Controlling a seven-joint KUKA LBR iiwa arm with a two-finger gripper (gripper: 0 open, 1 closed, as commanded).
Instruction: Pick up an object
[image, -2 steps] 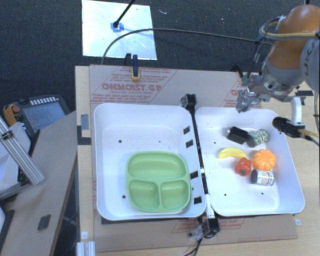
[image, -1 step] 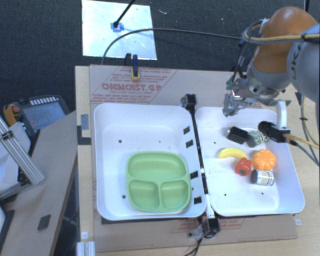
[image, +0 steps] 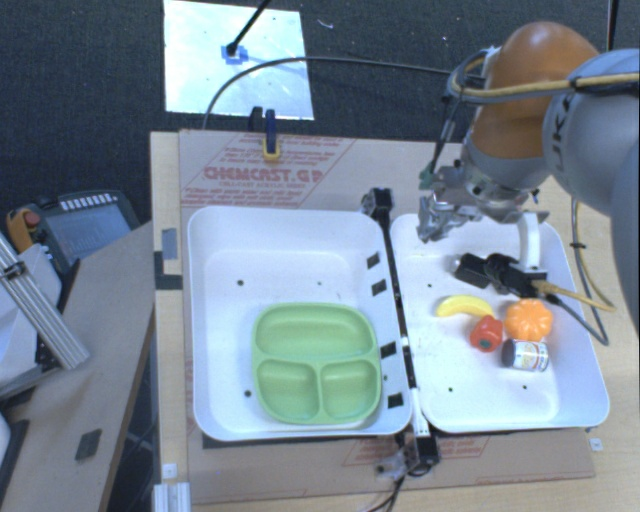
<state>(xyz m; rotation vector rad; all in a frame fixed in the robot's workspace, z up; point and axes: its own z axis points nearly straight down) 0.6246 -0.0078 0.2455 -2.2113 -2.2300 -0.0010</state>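
Yellow and curved, a toy banana lay near the middle of the right-hand white bin, at the left end of a small cluster. Just below and right of it sat a small red fruit, touching or nearly touching a round orange pumpkin on its right. Right under the pumpkin a little jar with a dark end and a yellow label lay on its side. All four things rested on the bin floor, none of them lifted. The gripper hung over the upper left corner of that same bin, up and to the left of the banana and apart from every item; whether it was spread or closed could not be told from this angle. Above it the grey arm with its orange band came in from the upper right of the frame. In the left-hand bin a green divided plate with three compartments lay flat in the lower right part. Both bins sat on a brown cardboard sheet, held at its top edge by a blue and yellow clamp. A shiny square panel lay at the upper left, and a grey handheld controller rested at the far left.
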